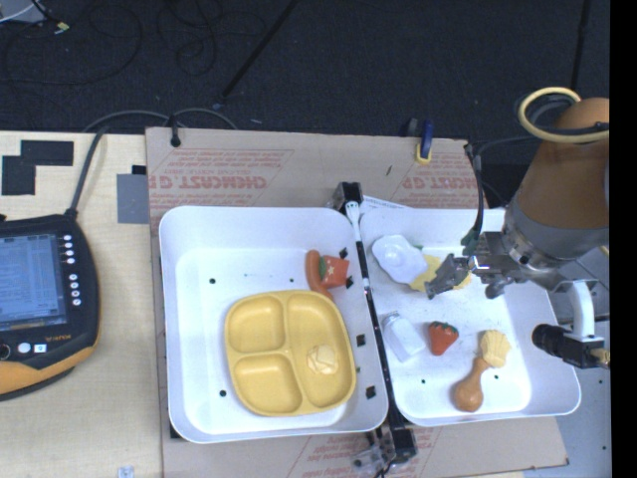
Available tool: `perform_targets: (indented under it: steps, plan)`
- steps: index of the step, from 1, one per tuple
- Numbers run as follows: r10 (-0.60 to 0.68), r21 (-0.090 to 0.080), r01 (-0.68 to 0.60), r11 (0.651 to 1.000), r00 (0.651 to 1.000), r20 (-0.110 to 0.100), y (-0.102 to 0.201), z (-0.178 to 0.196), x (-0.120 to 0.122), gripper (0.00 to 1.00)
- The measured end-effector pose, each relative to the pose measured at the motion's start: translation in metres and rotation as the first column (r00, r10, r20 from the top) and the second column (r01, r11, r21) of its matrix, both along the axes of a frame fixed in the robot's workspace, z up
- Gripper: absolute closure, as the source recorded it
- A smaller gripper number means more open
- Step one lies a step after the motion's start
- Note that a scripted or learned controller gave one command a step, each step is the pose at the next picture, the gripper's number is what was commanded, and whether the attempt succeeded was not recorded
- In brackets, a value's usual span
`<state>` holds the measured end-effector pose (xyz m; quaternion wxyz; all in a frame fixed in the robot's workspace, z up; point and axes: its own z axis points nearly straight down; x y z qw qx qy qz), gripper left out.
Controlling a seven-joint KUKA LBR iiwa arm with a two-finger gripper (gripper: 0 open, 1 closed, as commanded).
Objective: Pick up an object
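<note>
1. Two white bins sit side by side on the bench; left of them lies a teach pendant [40,292], which plays no part in the pick.
2. Moving right, the left bin [189,267] holds a yellow divided plate [289,352] with a small pale lump in its lower right compartment, and an orange-and-red toy [328,269] just beside the plate's upper right edge. None of this is being approached.
3. Next comes the right bin [542,396], where the likely candidates lie: a white crumpled object [400,259] near the top, a clear plastic piece [403,337] by the divider, a red strawberry-like toy [443,338] in the middle, and a tan drumstick-shaped toy [478,368] lower right.
4. At the bin's upper right, the gripper [445,277] hangs low over a yellow object [434,268], which lies touching the white one. How its claw stands cannot be told: the dark tip overlaps the yellow piece, and no gap or clamp is readable.
5. Judged from this, the pick is at the reach or grasp stage. Nothing is visibly lifted; securing an object and raising it clear are not yet done.
</note>
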<state>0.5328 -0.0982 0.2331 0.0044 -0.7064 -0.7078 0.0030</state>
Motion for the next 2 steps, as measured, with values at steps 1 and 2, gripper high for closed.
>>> perform_targets:
  steps: [1, 2]
  plan:
    - [0.002, 0.003, -0.002, 1.0, 1.0, -0.008, 0.0514, -0.0412, -0.0604, 0.0]
    - [-0.007, 0.001, 0.007, 1.0, 1.0, -0.01, 0.0474, -0.0328, -0.0576, 1.0]
